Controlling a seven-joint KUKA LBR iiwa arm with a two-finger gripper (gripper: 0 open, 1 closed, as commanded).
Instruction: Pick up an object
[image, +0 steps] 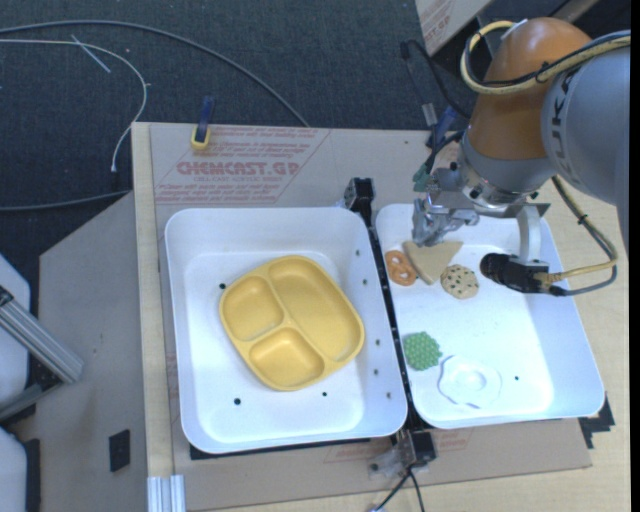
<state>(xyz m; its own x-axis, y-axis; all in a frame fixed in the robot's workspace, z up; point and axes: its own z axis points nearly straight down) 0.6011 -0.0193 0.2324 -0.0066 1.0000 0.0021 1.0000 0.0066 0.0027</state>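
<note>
Hand (432, 232), grip state impossible to tell, sits over one tan wedge (437, 263) in the right bin (560, 370). Beside the wedge: one pretzel (400, 267), one cookie (459, 281); below, one green cluster (421, 350).

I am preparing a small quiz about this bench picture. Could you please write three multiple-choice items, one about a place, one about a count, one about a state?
1. Where does the yellow divided plate lie?
A. in the left bin
B. in the right bin
C. on the bare bench

2. How many compartments does the plate have?
A. two
B. three
C. five

3. How does the gripper stand to the tan wedge-shaped piece?
A. far away, over the left bin
B. low, right above its upper edge
C. over the green bumpy piece

Key: 1 A, the plate rests in the left bin. 2 B, three hollows show. 3 B, the gripper's tip meets the wedge's top edge in the right bin, beside the pretzel and cookie.
</note>
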